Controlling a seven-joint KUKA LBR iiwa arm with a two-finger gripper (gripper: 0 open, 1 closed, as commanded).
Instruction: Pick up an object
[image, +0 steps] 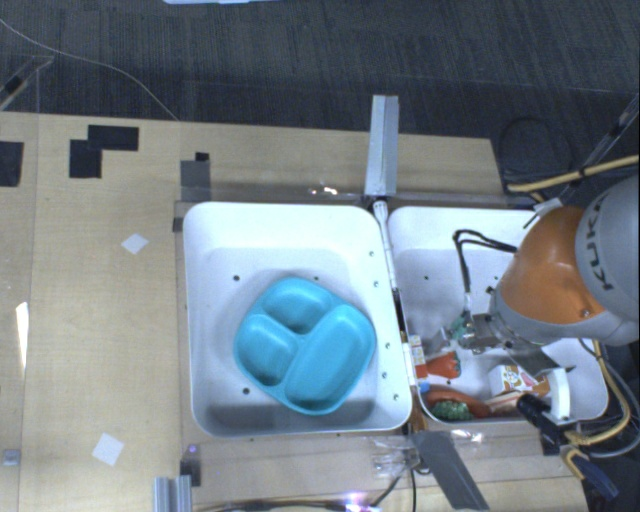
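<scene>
A red object (437, 367) lies in the right bin (425, 250) near its front-left corner, with a green item (452, 408) just in front of it. The gripper (470, 335) hangs just right of and behind the red piece; its opening cannot be told. 1 blue divided dish (305, 345) sits in the left bin (215, 250)

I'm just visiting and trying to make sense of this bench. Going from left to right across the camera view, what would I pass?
Bare wooden bench → left white bin holding a blue divided plate → right white bin with small items → orange-banded robot arm.
</scene>
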